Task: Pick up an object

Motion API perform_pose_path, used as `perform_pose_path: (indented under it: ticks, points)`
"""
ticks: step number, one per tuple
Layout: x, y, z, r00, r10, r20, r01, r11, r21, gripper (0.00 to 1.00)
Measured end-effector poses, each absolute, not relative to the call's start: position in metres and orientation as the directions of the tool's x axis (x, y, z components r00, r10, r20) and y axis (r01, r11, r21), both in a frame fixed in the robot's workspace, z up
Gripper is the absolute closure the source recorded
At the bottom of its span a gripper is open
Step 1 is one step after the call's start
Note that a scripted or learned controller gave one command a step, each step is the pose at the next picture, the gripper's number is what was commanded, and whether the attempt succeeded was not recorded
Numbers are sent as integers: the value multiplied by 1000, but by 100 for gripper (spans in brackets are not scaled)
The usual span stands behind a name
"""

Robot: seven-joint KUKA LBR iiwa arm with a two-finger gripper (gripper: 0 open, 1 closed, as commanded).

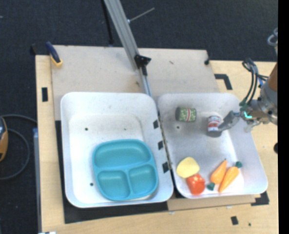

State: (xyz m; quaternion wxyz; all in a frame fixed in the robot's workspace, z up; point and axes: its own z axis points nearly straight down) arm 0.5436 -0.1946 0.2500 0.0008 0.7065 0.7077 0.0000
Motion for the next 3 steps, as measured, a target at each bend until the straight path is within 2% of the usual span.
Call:
perform_pose_path:
  ticks: [1,2,3]
  points:
    - [544,-195,250,-2,1000,-1,1000,2,1,0]
    - [538,-194,206,0,1000,-2,1000,0,-2,0]
    - [540,-199,144,1,1000,-1,1000,-1,-4,0]
